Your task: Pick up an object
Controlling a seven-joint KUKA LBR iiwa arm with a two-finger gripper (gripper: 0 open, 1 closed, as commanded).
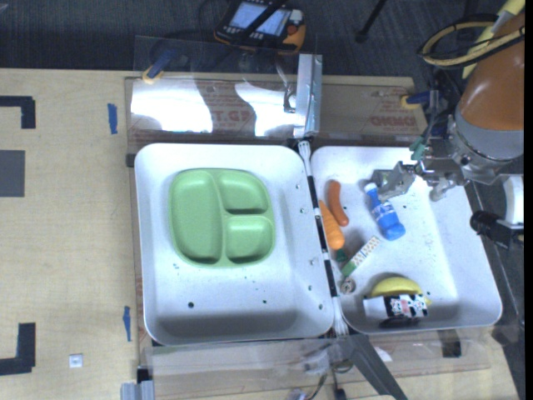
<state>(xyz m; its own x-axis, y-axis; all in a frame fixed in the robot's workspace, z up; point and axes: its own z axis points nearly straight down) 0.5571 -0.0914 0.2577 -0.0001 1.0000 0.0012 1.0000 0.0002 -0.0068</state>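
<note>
Right bin [466, 248] crowds things: gripper [398, 180] (finger state unclear) above bottle [385, 215] may knock it sideways and miss

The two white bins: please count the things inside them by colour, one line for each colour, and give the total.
Green: 1, divided plate
Orange: 2, hot dog, carrot
Blue: 1, bottle
Yellow: 1, banana
Black and white: 1, small cow-patterned item
Pale: 1, small stick
Total: 7

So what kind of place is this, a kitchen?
More likely a robot test lab: an arm reaches over two white bins of toy food like a carrot and banana, with tripod legs behind.
</note>
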